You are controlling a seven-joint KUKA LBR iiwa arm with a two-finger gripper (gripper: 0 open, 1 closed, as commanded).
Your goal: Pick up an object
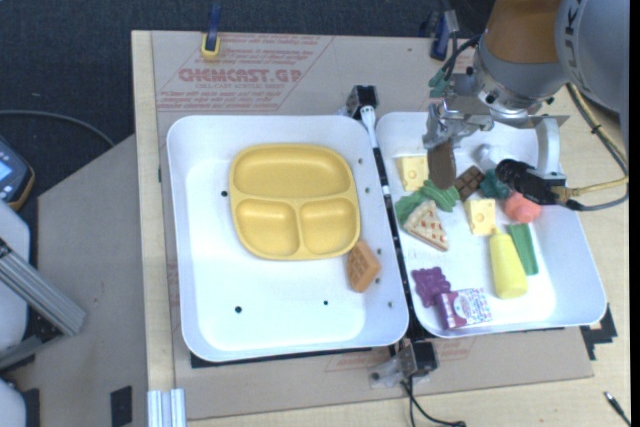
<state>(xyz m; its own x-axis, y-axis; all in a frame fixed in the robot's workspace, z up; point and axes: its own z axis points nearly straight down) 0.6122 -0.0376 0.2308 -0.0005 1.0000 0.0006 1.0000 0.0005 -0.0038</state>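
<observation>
The right bin (580, 290) holds several toy foods. Among them are a yellow cheese cube (411, 172), a green leafy piece (420, 203), a pizza slice (428, 228), a brown chocolate piece (468, 181) and a second cheese block (482, 215). There are also a pink-red piece (521, 208), a yellow corn cob (507, 265), a green pepper (526, 250), purple grapes (431, 284) and a pink packet (466, 307). My gripper (441, 173) reaches down into the bin's far left part, between the cheese cube and the chocolate, just above the green piece.
In the left bin (200, 295) lies a yellow divided plate (295, 198), with a small waffle piece (363, 267) by its near right corner. A black divider rail (385, 205) runs between the bins. The arm's grey and orange wrist (530, 25) hangs over the right bin's far edge.
</observation>
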